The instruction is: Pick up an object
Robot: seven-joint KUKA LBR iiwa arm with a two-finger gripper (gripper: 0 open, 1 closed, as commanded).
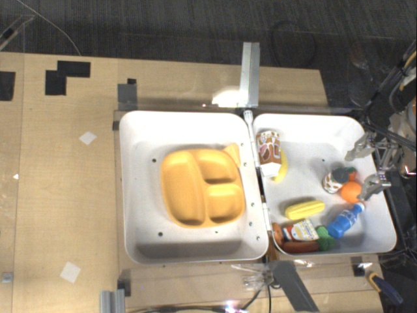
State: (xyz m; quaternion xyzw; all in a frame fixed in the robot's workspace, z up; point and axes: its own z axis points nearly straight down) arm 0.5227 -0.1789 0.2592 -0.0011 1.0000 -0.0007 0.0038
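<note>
Two white bins sit side by side on the wooden bench. The left bin holds one thing, a yellow tray with several compartments, lying near the middle and reaching toward the wall shared with the right bin. The gripper is at the right bin's right edge, about level with the bin's middle; its two metal fingers stand well apart, spread wide, with nothing between them. Just left of the lower finger lies an orange ball, touching or nearly touching a small round white and dark item at its left; what that item is cannot be made out. Below the ball a blue bottle lies tilted, its cap end toward the gripper. A yellow corn-like piece lies flat near the bin's middle, a little left of the bottle. Along the front wall a red and white packet rests with a green piece at its right end, near the bottle's base. Against the shared wall, in the far left part of the right bin, a brown and white carton lies beside a banana. An upright metal post stands behind the bins where they meet.
</note>
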